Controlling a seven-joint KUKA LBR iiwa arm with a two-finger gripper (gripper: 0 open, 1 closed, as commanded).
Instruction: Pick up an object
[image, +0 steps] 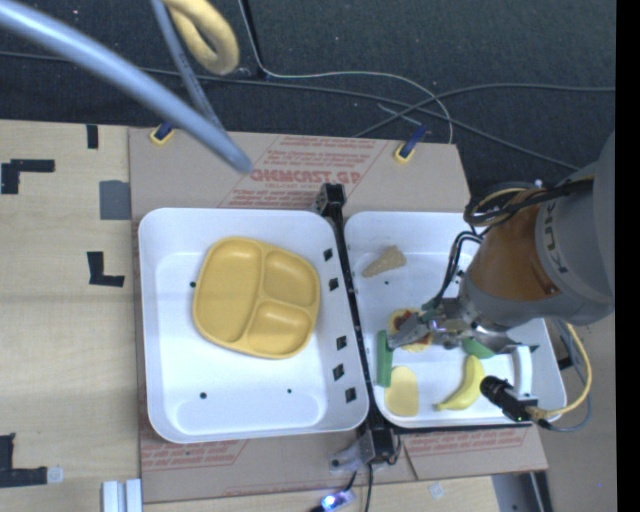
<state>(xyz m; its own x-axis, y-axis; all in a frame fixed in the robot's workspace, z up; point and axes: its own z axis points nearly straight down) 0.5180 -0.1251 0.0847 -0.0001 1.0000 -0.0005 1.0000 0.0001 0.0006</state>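
pincer (408, 334): mine, low in the right bin (440, 228), can't tell how far open or if it's got anything
banana (463, 385): right bin, near front, just beside my wrist
yellow plate (256, 297): left bin (165, 330)
tan wedge (384, 262): right bin, back

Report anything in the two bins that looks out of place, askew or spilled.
Nothing looks spilled or damaged. The yellow divided plate lies skewed, turned at an angle to the left bin. In the right bin, the banana and other small items lie loosely scattered under the gripper.
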